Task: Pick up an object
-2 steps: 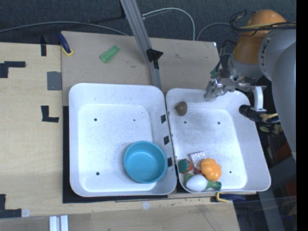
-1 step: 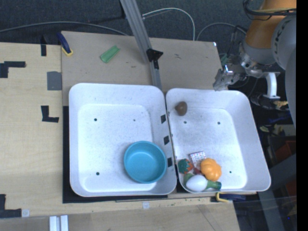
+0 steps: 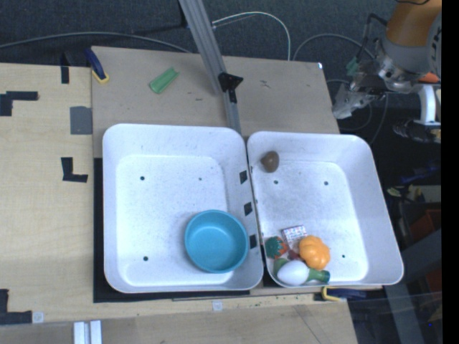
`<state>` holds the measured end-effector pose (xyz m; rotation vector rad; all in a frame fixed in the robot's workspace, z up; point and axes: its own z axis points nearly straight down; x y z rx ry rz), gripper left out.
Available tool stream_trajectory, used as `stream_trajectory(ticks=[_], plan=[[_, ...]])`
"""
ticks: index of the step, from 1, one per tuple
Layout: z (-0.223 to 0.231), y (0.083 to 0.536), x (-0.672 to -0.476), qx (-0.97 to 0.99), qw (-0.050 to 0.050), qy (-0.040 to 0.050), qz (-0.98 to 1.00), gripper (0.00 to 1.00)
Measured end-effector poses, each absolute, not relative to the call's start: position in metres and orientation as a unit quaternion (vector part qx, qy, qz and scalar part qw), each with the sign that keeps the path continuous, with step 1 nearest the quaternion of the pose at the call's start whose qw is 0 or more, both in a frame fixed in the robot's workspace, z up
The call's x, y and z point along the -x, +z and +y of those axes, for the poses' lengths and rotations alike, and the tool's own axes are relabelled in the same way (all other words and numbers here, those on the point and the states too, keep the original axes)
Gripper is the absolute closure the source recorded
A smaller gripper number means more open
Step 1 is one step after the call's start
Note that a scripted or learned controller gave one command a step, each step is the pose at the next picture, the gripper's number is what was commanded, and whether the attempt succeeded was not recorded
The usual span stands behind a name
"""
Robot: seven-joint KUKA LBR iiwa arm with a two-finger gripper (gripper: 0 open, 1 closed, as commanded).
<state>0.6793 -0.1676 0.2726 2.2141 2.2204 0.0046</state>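
The right bin holds a brown roundish object near its back left corner. At its front left lie an orange fruit-like piece, a white egg-shaped piece, a small green and red item and a small patterned packet. A blue bowl sits at the front right of the left bin. My gripper hangs off the bench beyond the right bin's back right corner, well away from every object.
A slanted grey pole with a black clamp crosses the bench behind the bins. A green block and a blue and yellow clip lie on the board at the back left. Cables run behind the bench.
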Motion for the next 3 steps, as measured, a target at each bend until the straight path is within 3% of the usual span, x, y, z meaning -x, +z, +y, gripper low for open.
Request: stream_trajectory(ticks=[2,3], plan=[[-0.072,0.241,-0.625,-0.705,-0.002,-0.001,0.709,1.0],[-0.025,0.23,-0.608,-0.705,-0.002,-0.0009,0.709,1.0]])
